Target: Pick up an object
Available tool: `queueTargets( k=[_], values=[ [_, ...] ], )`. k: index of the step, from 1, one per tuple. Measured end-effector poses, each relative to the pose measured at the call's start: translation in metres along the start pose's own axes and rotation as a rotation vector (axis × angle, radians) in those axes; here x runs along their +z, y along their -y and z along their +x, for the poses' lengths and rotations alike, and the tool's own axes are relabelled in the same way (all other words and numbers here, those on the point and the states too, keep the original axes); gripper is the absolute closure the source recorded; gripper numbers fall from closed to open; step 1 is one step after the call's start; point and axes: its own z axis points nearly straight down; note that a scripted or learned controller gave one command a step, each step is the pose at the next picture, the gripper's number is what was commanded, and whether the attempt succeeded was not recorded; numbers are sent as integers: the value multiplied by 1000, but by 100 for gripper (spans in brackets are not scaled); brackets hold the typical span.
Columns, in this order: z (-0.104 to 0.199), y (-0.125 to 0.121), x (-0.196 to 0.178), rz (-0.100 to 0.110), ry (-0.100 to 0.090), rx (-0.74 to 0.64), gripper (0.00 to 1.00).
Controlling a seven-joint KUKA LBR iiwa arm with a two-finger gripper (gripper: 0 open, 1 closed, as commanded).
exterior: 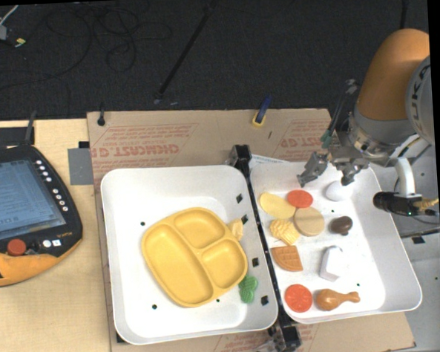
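**Two bins on the worktop, end effector poised over the right bin**

At far left, a teach pendant (25,213) with a lit screen lies on the worktop (87,306). The left bin (124,192) holds a yellow compartment tray (193,255), tilted diagonally; a small green piece (248,289) lies just beside the tray's lower right corner, against the bin's right wall. The right bin (393,272) holds the pick candidates: a pale yellow oval (274,204) touching a red disc (299,199); below them a ridged yellow piece (283,231) and a tan round (309,222); a dark brown piece (342,225) to their right; a waffle-like wedge (287,259); a white block (330,262); and, near the front wall, a red-orange disc (298,298) beside a brown drumstick (334,299). A small white piece (334,191) lies near the back wall. The end effector (330,173) hangs above this back area, fingers spread apart and grasping nothing, with the white piece between and just below its tips.
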Motion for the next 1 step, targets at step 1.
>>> queueTargets(
  k=[1],
  values=[
    [0,-3,-8,-13,2,-2,0]
  ],
)
